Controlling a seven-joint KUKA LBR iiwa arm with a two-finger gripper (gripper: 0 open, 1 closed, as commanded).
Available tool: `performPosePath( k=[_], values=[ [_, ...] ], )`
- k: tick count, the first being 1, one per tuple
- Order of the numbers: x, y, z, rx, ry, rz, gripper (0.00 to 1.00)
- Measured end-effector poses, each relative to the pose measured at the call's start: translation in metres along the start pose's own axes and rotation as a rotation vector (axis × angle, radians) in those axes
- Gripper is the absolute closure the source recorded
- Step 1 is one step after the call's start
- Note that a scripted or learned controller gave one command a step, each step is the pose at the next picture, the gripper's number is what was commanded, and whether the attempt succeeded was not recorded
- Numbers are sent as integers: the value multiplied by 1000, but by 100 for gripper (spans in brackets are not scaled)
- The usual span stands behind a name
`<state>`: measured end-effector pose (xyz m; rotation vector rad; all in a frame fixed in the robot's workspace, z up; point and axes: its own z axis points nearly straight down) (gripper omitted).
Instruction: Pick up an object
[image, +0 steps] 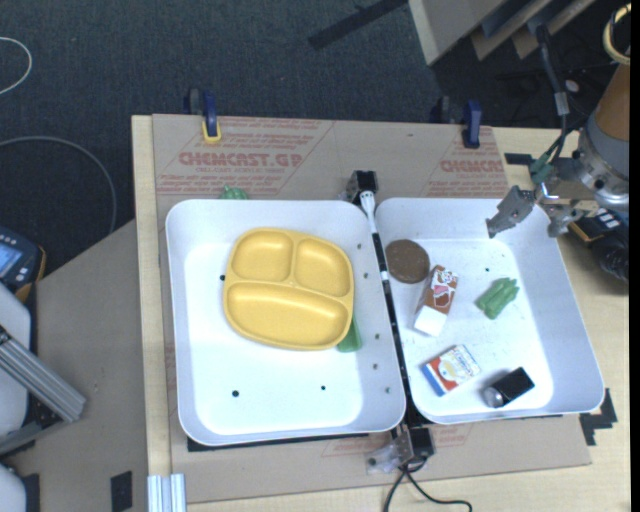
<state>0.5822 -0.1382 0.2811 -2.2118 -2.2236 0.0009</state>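
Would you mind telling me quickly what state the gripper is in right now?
Gripper: over the far edge of the right bin, nothing seen held; open or shut cannot be told.

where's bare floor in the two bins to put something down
Left bin: free strip along the near wall, below the yellow plate. Right bin: bare at the far right, beyond the green toy. Crowded around the brown disc, cartons and black object.

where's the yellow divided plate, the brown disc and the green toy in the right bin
yellow divided plate (290, 288), camera view, on its large lower compartment
brown disc (407, 260), camera view, centre of its top face
green toy (497, 297), camera view, middle of its body
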Motion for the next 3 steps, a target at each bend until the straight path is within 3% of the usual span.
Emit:
performPosePath(
  k=[1, 2, 3],
  values=[
    [100, -21, -68, -14, 0, -7, 0],
    [176, -75, -70, -1, 0, -4, 0],
    [195, -84, -68, -1, -2, 2, 0]
  ],
)
